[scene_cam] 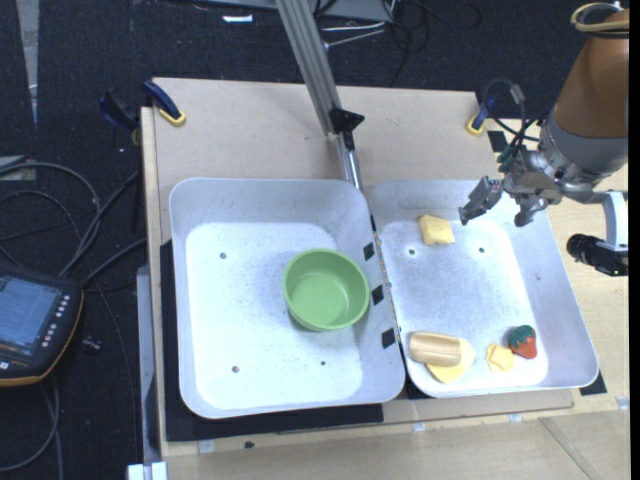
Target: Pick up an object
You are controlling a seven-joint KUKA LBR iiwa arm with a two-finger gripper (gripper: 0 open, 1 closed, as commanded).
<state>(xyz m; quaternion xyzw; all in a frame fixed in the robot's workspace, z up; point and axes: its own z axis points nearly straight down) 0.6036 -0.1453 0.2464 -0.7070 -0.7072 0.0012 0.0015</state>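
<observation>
My gripper (pixel 501 208) hangs over the far right part of the right bin (pixel 560 298), its two dark fingers spread open with nothing between them. A pale yellow block (pixel 436 230) lies just left of and below the fingers, apart from them. Near the bin's front lie a tan and yellow bun-like piece (pixel 438 353), a small yellow chunk (pixel 500 357) and a red toy with a green top (pixel 522 341). A green bowl (pixel 325 288) sits upright in the left bin (pixel 220 298), toward its right side.
A slanted metal pole (pixel 312 53) runs from the top down to the gap between the bins. Clamps (pixel 165 103) hold the bench's far corners. A pendant screen (pixel 30 318) lies on the floor at the left.
</observation>
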